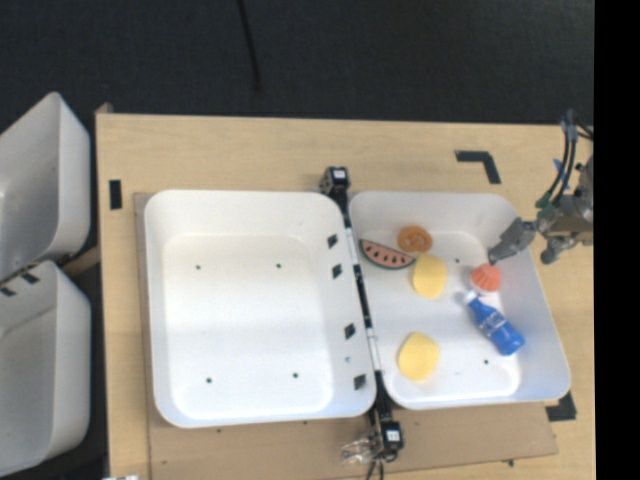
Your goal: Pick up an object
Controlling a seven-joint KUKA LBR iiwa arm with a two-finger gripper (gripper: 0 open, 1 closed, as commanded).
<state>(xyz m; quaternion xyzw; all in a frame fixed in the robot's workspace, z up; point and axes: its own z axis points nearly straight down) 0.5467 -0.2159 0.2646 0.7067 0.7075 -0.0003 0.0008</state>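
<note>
Nearest you, a yellow lemon (418,356) lies in the right bin (535,373), beside a blue bottle (494,325). Your end effector (530,240) hovers over that bin's far-right rim, fingers spread wide, holding nothing, apparently lining up.

Two white bins (245,408) on a tan bench (300,153). Watermelon slice (386,255): red flesh, dark seeds, green rind. Two yellow pieces (430,277) (418,356). Brown-orange round item (414,238). Blue bottle (494,324), white neck, orange-red cap. Grey tool (530,240).
</note>
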